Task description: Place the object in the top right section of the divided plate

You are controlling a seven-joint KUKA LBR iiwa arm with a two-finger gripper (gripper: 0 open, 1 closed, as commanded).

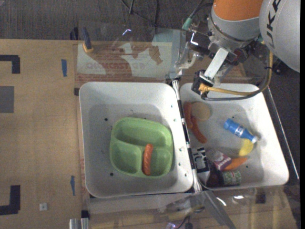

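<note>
A green divided plate [125, 149] lies in the left bin [95, 109]. An orange-red sausage [147, 159] rests on the plate, in a lower right section next to a divider. My gripper [185, 61] hangs high over the back edge of the bench, above the gap between the two bins. It is blurred, and nothing shows between its fingers. It is well clear of the plate and the sausage.
The right bin [271, 123] holds a red sausage [196, 124], a tan round piece [202, 110], a blue bottle [238, 129], a yellow banana [246, 148], a carrot [236, 163], a pink carton [220, 160] and a green can [232, 177].
</note>
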